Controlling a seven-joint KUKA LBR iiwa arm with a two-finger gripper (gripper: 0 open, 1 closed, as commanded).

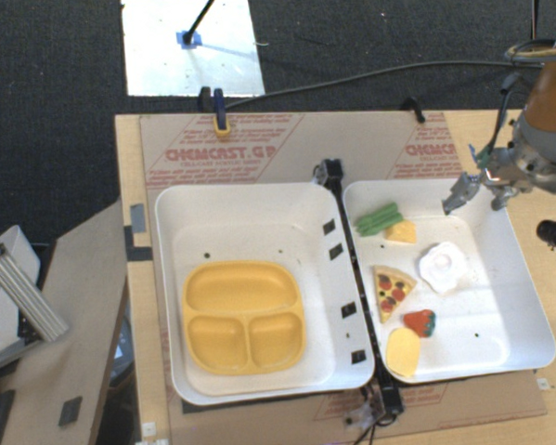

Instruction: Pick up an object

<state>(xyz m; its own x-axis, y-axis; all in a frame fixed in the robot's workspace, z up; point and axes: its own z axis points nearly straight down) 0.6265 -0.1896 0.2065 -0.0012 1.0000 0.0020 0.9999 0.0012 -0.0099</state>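
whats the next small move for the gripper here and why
Probably a short move toward the camera and down, over the white fried-egg toy. The gripper hangs near the far edge of the right bin with nothing between its fingers, and the egg lies closest to it, apart from the pizza slice and the strawberry.

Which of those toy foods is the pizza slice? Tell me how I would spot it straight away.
Look in the right-hand shallow white bin, on its left side near the black divider between the two bins. The small triangular toy pizza slice lies there, below the green bean pod and left of the round white piece. It alone is tan with red dots.
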